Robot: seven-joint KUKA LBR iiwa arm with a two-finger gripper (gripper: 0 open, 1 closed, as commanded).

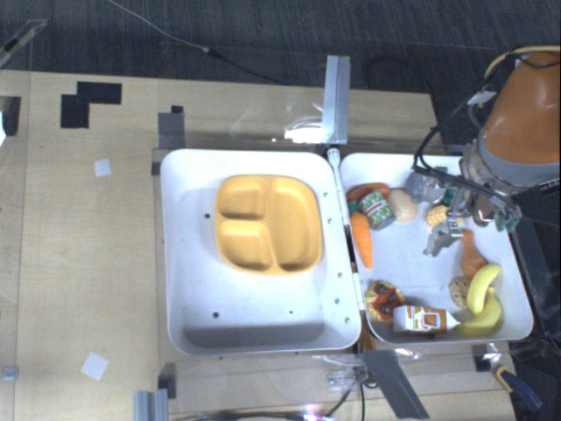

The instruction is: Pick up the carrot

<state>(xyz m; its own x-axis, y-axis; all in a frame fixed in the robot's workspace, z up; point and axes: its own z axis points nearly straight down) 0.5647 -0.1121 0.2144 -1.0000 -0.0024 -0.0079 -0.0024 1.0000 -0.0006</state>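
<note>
Carrot [361,241]: orange, tapered, smooth, point toward the near side; lies in the right bin [412,331] against its left wall, just near of a green can [376,210]. Tool [445,232]: over the bin's right half, apart from the carrot; finger state cannot be told.

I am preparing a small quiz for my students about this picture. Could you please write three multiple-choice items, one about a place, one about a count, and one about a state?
1. Where does the carrot lie?
A. In the right bin, along its left wall
B. On the yellow tray
C. On the bench outside the bins

2. How many compartments has the yellow tray?
A. Two
B. Three
C. Five

3. How does the gripper stand to the carrot?
A. It holds the carrot
B. It presses on the carrot
C. It is over the right bin, apart from the carrot

Answers:
1. A: the orange carrot lies lengthwise against the wall nearest the left bin.
2. B: two small ones at left, one large at right.
3. C: bare bin floor shows between them.
</note>
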